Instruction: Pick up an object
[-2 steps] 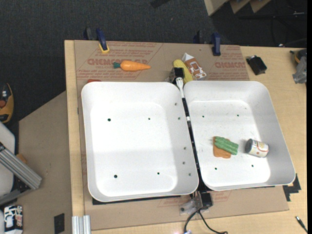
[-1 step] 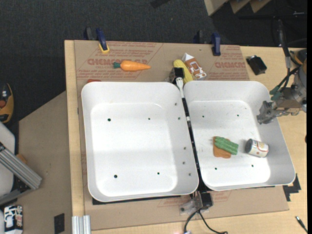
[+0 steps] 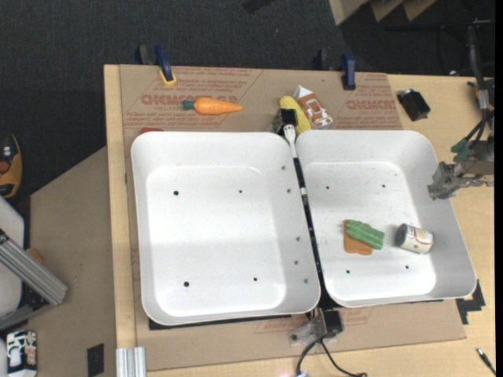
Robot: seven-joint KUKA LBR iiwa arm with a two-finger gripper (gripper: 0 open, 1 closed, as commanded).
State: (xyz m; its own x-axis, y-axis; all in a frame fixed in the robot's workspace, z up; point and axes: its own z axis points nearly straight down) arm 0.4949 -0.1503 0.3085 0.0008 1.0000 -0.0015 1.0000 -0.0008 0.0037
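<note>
In the right bin (image 3: 369, 151), toward the front, lies a green ridged object (image 3: 365, 233) on top of a flat orange-brown piece (image 3: 356, 246). Just to its right a small white can (image 3: 413, 239) lies on its side. My gripper (image 3: 442, 182) sits at the right rim of the right bin, behind and to the right of the can and well apart from both objects. Nothing shows in its grasp. The left bin (image 3: 212, 151) stands alongside to the left.
Behind the bins on the cardboard lie an orange carrot (image 3: 211, 106), a yellow banana-like item (image 3: 290, 110), a small red-and-white packet (image 3: 314, 110) and a black piece (image 3: 413, 104). Two blue clamps (image 3: 166, 66) (image 3: 348, 71) hold the back edge.
</note>
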